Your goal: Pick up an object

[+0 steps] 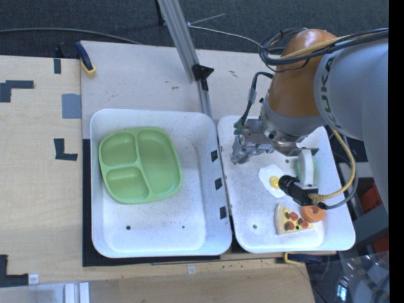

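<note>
My gripper [242, 151] hangs over the upper left part of the right bin [252, 232], close to the wall it shares with the left bin. I see nothing held in it. To its right in the same bin lies a toy fried egg [271, 177], white with a yellow yolk. A toy pizza slice [288, 219] lies near the bin's front right, with a small orange round piece [313, 213] beside it. A white and green object [307, 166] sits partly under the arm.
The left bin [107, 232] holds a green divided plate [139, 165] in its upper left half. A slanted metal rail [183, 36] stands behind the bins. The arm's grey and orange body [303, 81] covers the right bin's back part.
</note>
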